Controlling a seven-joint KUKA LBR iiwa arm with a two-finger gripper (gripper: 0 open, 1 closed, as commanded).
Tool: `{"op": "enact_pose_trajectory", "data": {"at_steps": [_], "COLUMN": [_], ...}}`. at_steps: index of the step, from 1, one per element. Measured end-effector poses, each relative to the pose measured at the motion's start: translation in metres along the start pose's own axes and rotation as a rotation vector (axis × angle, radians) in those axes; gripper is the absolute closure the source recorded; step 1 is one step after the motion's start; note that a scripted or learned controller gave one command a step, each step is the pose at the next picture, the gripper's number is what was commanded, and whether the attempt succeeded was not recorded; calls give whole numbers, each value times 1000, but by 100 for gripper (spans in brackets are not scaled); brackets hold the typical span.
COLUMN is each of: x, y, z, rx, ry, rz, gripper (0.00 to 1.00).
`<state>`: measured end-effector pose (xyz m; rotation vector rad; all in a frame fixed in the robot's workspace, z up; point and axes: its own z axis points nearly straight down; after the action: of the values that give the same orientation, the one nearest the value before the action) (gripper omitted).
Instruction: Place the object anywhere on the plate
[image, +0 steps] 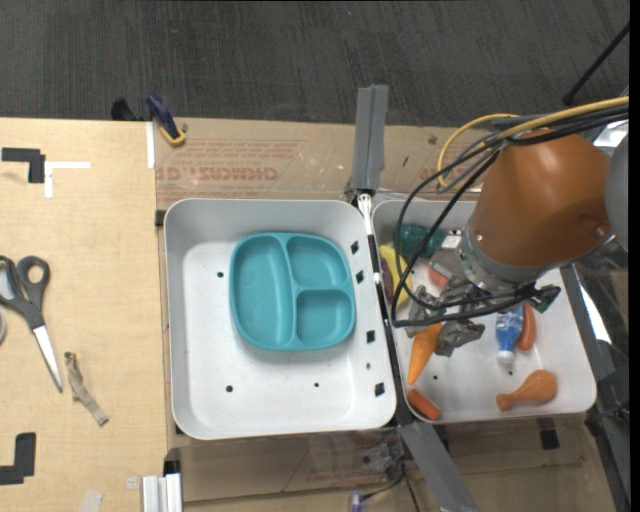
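Observation:
A teal plate (293, 291) with three compartments lies in the left white bin (200, 380). My gripper (447, 318) hangs low over the left half of the right white bin (470, 405), under the arm's big orange band (545, 200). Just below it an orange carrot-shaped toy (421, 356) lies tilted, close to or touching the gripper. The arm hides much of this bin's middle. Nothing lies on the plate.
The right bin also holds an orange drumstick toy (529, 390), a blue and white bottle (508, 335), a yellow piece (389, 268), a green piece (416, 240) and a red piece (424, 405). Scissors (30, 300) lie on the bench at left.

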<state>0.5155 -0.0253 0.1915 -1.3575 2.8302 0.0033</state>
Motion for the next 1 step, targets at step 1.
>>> {"op": "enact_pose_trajectory", "data": {"at_steps": [1], "x": [-92], "y": [-14], "z": [0], "rx": [2], "ry": [-1], "rz": [145], "gripper": [100]}}
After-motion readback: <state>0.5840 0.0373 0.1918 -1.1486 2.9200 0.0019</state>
